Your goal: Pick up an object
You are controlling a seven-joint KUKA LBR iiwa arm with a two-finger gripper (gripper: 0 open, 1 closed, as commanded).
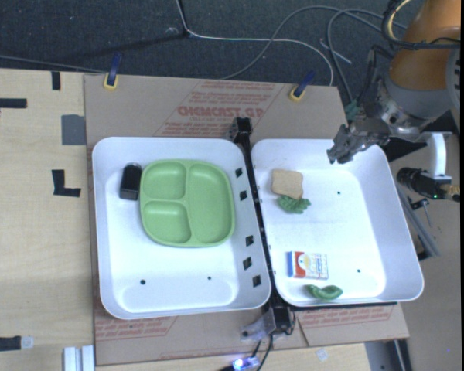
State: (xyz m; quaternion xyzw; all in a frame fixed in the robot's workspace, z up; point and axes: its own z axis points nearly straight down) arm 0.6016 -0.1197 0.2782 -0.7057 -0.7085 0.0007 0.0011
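Box (306, 265) lies flat, long axis left-right.

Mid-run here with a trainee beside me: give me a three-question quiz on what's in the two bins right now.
1. True or false: the green divided plate lies in the right bin.
2. Which item sits nearest the right bin's front edge? A) tan block B) green piece C) black object
3. Fill in: the end effector hangs over the right bin's ____ corner, far-left or far-right as the camera sees it.

Key:
1. False; it lies in the left bin, beside the black object.
2. B; it lies just below the small red, white and blue box.
3. Far-right; nothing shows between its fingers.
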